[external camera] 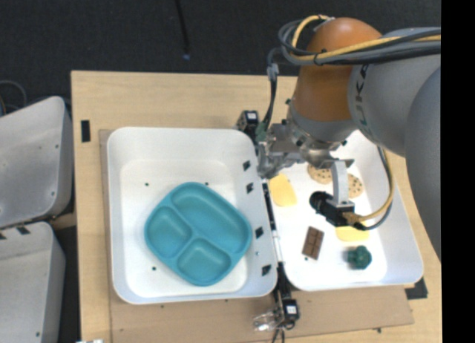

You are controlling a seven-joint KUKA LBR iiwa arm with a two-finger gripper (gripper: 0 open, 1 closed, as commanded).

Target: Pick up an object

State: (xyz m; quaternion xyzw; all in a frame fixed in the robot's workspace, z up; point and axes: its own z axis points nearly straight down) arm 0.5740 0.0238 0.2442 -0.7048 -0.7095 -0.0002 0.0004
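While the arm reached in from the right, its pincer (276, 157) sat low over the right bin (386, 260), near the divider; couldn't tell its state or whether it held anything. Just below it lay a yellow piece (282, 191). Further down: brown block (312, 243), green lump (358, 257), another yellow item (351, 232), two tan perforated discs (349, 183). Left bin (126, 163) held a teal divided plate (197, 233). Wooden table (163, 89) underneath.

Smooth white plastic bins (119, 185) — a glossy teal plastic tray (197, 233) (divided) — on matt pale wood bench (163, 96).
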